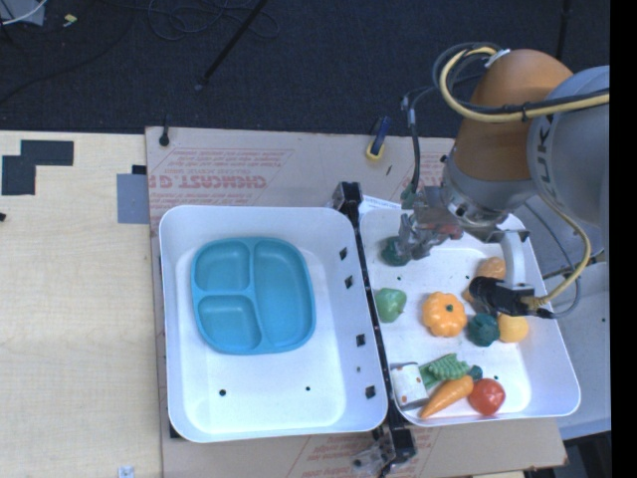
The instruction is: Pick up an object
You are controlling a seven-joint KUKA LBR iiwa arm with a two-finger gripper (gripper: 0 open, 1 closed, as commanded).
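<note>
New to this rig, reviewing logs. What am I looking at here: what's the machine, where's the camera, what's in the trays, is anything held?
One fixed camera looks down at a slant on a bench with two shallow white bins. The machine is a grey robot arm with an orange band, reaching in from the right. Its pincer is low at the back of the right bin, right by a dark green item; whether it grips that item cannot be told.

The left bin holds a blue divided plate. The right bin holds toy food: a green piece, a small orange pumpkin, a carrot, a red tomato and a few more pieces.
</note>
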